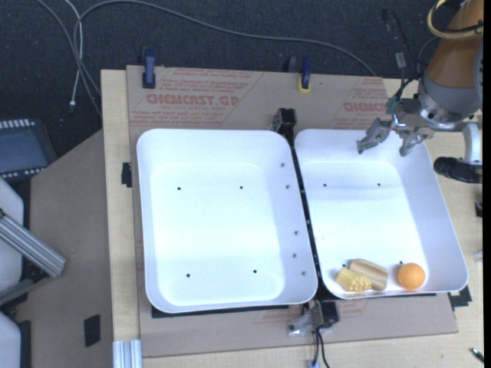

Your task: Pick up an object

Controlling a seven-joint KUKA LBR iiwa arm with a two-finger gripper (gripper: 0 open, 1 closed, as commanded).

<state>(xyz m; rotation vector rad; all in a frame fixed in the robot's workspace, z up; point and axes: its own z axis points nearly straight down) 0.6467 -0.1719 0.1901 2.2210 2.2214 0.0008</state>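
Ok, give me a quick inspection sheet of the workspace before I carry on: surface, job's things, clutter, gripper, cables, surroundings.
Surface: bench of printed board bearing a left bin and a right bin, side by side.
Job's things: orange ball, yellow corn piece and tan bread-like roll, grouped at the right bin's near edge.
Clutter: nothing seen.
Gripper: gripper over the right bin's far edge, jaws open, holding nothing.
Cables: white cable across the dark floor.
Surroundings: blue clamps at the bench's far edge.
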